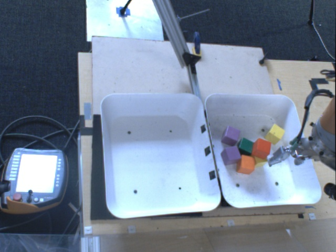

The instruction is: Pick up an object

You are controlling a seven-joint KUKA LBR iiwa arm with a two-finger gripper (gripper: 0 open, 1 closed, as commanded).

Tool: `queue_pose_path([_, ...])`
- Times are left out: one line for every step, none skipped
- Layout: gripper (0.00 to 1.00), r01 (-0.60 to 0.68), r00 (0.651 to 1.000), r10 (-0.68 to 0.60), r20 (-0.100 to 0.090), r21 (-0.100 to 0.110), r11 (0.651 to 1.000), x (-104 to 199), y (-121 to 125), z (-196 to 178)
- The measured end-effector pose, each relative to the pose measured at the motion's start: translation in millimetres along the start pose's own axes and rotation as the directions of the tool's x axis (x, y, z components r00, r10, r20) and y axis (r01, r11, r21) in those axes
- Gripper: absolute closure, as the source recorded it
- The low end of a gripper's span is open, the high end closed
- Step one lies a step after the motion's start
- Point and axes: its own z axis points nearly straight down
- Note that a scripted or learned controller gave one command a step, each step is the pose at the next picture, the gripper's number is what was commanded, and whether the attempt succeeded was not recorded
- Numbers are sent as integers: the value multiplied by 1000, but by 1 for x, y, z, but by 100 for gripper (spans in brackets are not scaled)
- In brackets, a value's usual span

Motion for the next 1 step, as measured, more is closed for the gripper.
queue_pose_path([0,-1,1000,1,0,0,1000,6,-6,46])
